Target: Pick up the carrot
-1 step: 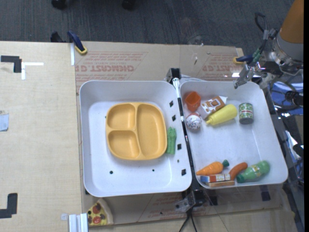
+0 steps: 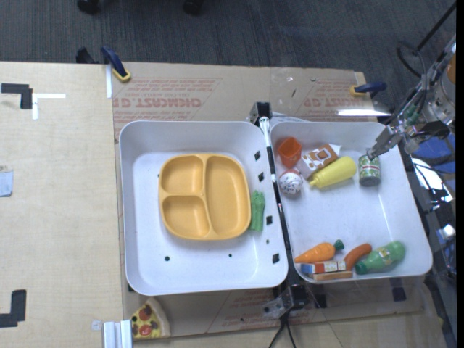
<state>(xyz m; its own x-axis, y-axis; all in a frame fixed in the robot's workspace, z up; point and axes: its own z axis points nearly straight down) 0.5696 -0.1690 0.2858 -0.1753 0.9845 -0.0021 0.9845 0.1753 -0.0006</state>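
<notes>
At the near edge of the bench we saw a toy pizza slice, just outside the left bin. Just beyond it, against the near wall of the right bin, lay the carrot, orange with a green top, flat on the bin floor and untouched. That put it well apart from the fingers, diagonally across the bin toward the near left corner.

Touching or nearly touching the carrot on its near side was a small flat box. A short orange-red piece lay just beside it toward the arm, and a green bottle beyond that. This crowding, we judged, would leave little room for a clean approach.

Nearer the fingers, a small green-labelled can stood almost directly beneath them. Whether they touched it we could not tell. A yellow squeeze bottle lay just beside the can. Past it were a snack packet, an orange cup and a white ball.

The fingers themselves were too small and dark for us to tell whether they were spread or clenched. Nothing showed between them.

In the left bin sat a yellow divided plate with a green item at its edge.

We judged the task barely begun: the reach, the descent, the grasp and the lift all remained.
</notes>
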